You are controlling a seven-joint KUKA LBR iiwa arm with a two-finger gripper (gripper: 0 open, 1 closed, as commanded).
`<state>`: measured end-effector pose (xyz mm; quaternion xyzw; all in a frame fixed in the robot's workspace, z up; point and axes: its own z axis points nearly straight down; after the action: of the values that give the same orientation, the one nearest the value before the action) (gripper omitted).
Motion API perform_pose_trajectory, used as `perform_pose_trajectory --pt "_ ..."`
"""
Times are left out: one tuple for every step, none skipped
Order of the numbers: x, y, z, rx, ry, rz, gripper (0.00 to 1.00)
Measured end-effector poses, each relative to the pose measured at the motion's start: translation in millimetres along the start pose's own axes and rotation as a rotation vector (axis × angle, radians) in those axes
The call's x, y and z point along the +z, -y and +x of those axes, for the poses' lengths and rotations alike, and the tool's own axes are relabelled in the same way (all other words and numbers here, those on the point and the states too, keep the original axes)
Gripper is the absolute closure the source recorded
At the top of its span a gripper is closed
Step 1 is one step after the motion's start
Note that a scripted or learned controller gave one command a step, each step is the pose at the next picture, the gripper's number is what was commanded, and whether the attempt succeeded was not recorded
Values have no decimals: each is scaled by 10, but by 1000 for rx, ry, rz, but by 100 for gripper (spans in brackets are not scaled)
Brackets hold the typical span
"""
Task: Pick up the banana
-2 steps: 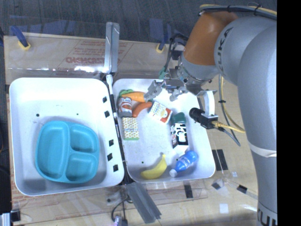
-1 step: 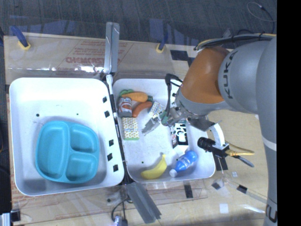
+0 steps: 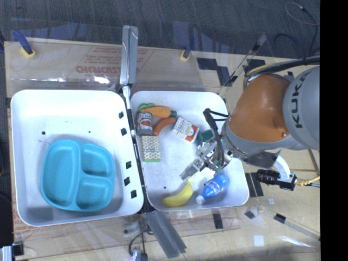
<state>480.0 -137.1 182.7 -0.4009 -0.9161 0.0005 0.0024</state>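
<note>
Banana at the right bin's front edge, gripper just above it.
The banana [image 3: 180, 196] lay beside a blue bottle [image 3: 213, 187] in the right bin [image 3: 163, 174]; the gripper [image 3: 197, 166] hovered near it, fingers seemingly apart, holding nothing.

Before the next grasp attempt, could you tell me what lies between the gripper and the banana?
Bare white bin floor: the camera view shows the gripper just above the banana, nothing between.
</note>
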Motion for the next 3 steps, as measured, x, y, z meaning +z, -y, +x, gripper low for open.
perform_pose_trajectory --pt "940 -185 248 -17 -1 0 0" --pt "926 -730 -428 -93 1 -1 0" --pt "932 -375 -379 -14 -1 0 0"
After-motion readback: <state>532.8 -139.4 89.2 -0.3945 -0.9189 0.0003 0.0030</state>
